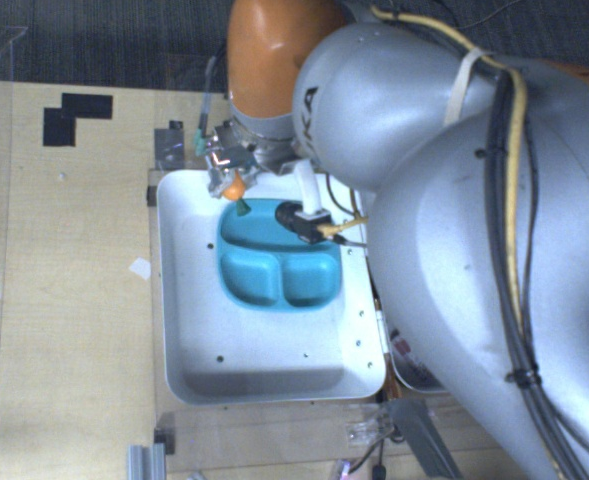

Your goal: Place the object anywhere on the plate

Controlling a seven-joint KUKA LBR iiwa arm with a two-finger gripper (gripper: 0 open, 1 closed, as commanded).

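The gripper (236,173) hung below the orange band (274,43) at the bin's far edge, over the far left corner of the plate (274,258). A small orange object (236,189) with a green bit at its lower end sat right at the gripper's tip — whether it was clamped between the fingers or merely lay under them could not be told, since the wrist hardware crowded that spot. The object appeared at or just beyond the plate's far rim, touching or nearly touching it.

The plate was blue, with 1 wide compartment on the far side and 2 smaller ones on the near side. A dark fitting with a yellow cable (309,223) hung over its far right part. The plate lay in the far half of a white bin (194,358). The arm (474,218) covered the view's right side. The tabletop (64,268) to the left carried black marks (74,116) near its far edge.
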